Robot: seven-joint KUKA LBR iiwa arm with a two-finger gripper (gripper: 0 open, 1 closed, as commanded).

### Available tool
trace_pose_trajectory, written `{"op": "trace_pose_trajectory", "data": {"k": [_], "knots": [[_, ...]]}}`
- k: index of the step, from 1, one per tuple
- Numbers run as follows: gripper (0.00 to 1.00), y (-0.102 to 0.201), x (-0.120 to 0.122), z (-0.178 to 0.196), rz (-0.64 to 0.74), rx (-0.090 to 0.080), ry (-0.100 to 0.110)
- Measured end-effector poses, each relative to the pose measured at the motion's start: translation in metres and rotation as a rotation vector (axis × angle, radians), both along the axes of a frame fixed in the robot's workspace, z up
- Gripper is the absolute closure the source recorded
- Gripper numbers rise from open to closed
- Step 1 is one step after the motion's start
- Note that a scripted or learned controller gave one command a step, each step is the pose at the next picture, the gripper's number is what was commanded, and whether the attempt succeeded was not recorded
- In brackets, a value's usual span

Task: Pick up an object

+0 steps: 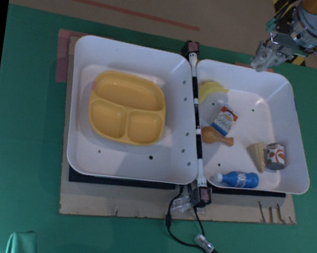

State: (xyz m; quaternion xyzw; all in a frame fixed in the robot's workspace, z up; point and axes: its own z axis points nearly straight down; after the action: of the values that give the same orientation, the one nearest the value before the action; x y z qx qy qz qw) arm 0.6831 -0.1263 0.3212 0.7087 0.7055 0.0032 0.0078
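bins [93,49] — 2 | tray [127,107] — 1 | toys [225,119] — 6

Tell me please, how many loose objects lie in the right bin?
6: a yellow cup at the far left corner, a small carton, a chicken drumstick, a cone, a can, a blue bottle near the front.
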Motion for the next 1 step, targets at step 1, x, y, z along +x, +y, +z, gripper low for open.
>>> {"op": "trace_pose_trajectory", "data": {"k": [1], "knots": [[0.00, 0.0000, -0.0002, -0.0006, -0.001, 0.000, 0.001]]}}
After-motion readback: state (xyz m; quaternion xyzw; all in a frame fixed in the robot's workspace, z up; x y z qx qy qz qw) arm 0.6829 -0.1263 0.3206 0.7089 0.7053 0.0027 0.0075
